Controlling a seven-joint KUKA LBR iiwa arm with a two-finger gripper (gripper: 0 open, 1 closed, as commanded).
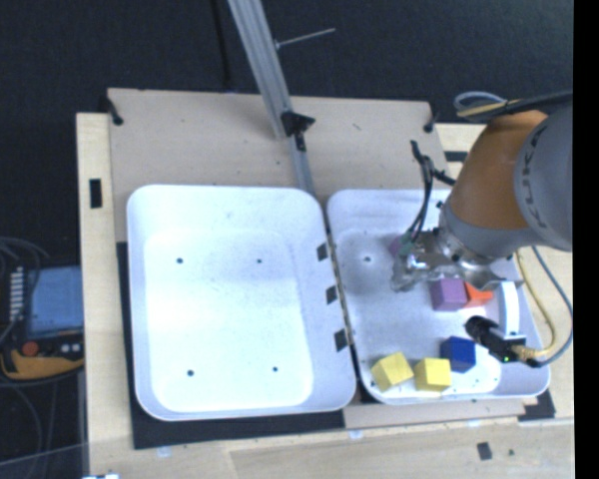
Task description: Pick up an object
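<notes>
Gripper (413,264) small, blurred under wrist; opening and any hold cannot be told. Orange object (479,292) half hidden beside purple block (447,292), which lies just right of gripper. Right bin (364,223) holds two yellow blocks (391,370) (434,373) at near edge, one blue block (459,352) beside them. Left bin (230,297) on pale wooden bench (200,138); dark floor around.
</notes>
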